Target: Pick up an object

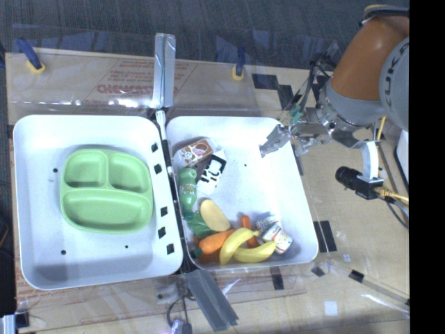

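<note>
My gripper (272, 143) hangs over the far right corner of the right bin (306, 207), and I see nothing in it. The bin's objects lie along its left and near sides, well apart from the gripper. A brown snack packet (193, 152) and a black-and-white card (214, 171) lie at the far left. Below them are a green bottle (188, 186) and a pale yellow oval piece (214, 215). An orange carrot (214, 242), two yellow bananas (245, 248) and a small white carton (275, 234) crowd the near edge.
The left bin (35, 186) holds a green divided plate (108, 190). The divider between the bins (167, 186) runs down the middle. The arm's orange band (368, 54) stands at the upper right. Bare white floor (268, 186) spreads through the right bin's middle and right.
</note>
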You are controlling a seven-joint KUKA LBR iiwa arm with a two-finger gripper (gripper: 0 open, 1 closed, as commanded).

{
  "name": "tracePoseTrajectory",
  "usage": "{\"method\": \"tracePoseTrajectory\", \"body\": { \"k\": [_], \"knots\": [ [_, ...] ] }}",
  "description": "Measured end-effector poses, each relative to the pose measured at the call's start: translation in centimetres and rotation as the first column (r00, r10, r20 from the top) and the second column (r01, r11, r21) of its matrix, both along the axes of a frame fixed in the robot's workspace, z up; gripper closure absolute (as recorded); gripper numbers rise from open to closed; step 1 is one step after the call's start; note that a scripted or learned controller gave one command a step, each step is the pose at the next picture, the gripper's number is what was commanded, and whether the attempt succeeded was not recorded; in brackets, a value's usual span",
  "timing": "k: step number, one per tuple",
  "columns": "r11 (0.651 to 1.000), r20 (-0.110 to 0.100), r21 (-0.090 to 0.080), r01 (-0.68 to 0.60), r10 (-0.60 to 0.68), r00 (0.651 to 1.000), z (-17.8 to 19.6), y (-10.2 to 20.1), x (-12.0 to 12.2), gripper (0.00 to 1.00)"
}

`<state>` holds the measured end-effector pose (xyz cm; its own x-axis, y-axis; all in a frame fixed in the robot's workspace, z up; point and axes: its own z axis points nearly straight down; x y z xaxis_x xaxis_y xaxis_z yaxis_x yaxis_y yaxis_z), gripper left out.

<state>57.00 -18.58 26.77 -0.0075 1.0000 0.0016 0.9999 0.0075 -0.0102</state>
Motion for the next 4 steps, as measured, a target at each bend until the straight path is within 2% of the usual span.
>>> {"method": "tracePoseTrajectory", "body": {
  "k": [1, 2, 3, 4],
  "knots": [
    [0.993, 0.002, 0.001, -0.120, 0.120, 0.993, -17.6, 6.4, -1.6, 0.00],
    [0.992, -0.005, 0.002, -0.124, 0.124, 0.992, -16.9, 6.4, -1.7, 1.00],
    [0.992, -0.005, 0.002, -0.124, 0.124, 0.992, -16.9, 6.4, -1.7, 0.00],
    [0.992, -0.013, 0.004, -0.129, 0.130, 0.991, -16.2, 6.5, -1.8, 1.00]
  ]
}}
